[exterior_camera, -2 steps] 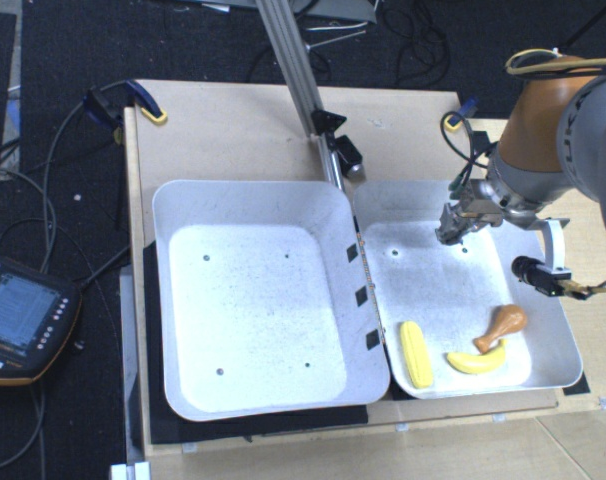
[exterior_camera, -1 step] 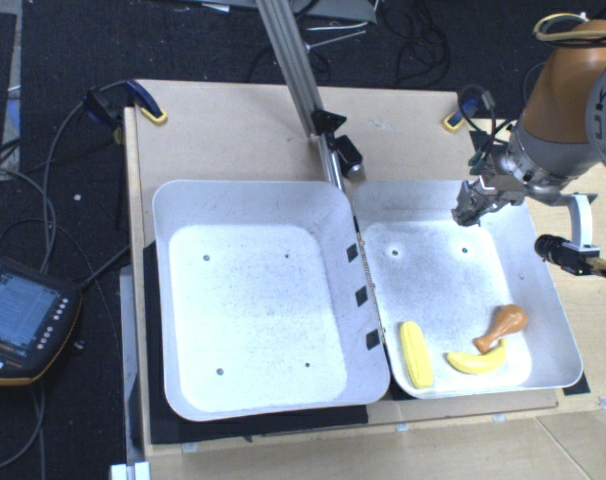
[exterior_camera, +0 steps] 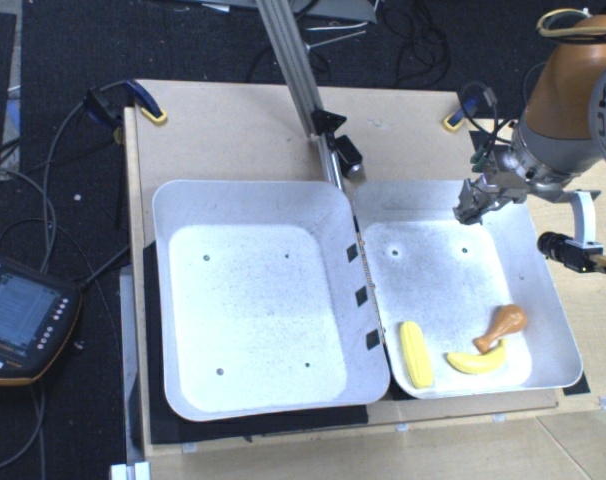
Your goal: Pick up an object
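On your left sits the left bin (exterior_camera: 253, 308). Beside it, the right bin (exterior_camera: 453, 268) carries three things along its near edge: a yellow block (exterior_camera: 416, 355), a banana (exterior_camera: 476, 362) and an orange-brown drumstick-shaped toy (exterior_camera: 500, 326) touching the banana's tip. The gripper (exterior_camera: 473, 208) hangs over that bin's far right corner, well apart from them.

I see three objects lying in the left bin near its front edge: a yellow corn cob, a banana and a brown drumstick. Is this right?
Not quite: the bin is wrong. The camera view shows the corn cob, the banana and the brown drumstick lying in the right bin, near its front edge. The gripper hangs over that bin's far edge, apart from all three.
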You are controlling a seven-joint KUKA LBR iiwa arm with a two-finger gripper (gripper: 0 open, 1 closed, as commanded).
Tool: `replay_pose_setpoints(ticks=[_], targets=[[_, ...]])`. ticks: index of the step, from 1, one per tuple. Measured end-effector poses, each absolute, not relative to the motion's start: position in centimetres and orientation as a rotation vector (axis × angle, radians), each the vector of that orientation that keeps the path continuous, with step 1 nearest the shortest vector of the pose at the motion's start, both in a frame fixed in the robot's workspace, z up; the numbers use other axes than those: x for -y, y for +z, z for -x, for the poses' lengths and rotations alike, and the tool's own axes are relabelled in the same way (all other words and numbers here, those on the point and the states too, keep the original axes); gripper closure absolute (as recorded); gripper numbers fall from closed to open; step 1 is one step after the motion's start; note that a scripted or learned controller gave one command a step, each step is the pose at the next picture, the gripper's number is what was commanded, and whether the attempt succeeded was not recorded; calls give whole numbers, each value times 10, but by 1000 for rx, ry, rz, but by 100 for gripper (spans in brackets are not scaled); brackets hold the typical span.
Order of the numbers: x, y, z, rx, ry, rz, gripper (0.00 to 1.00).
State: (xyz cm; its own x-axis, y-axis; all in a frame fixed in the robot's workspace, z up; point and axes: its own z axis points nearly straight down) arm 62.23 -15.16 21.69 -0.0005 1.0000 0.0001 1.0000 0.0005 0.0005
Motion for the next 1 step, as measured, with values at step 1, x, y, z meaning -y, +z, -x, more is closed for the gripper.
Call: replay_pose_setpoints(ticks=[1], targets=[[91,213,-629,-2228,2,-2216,100]])
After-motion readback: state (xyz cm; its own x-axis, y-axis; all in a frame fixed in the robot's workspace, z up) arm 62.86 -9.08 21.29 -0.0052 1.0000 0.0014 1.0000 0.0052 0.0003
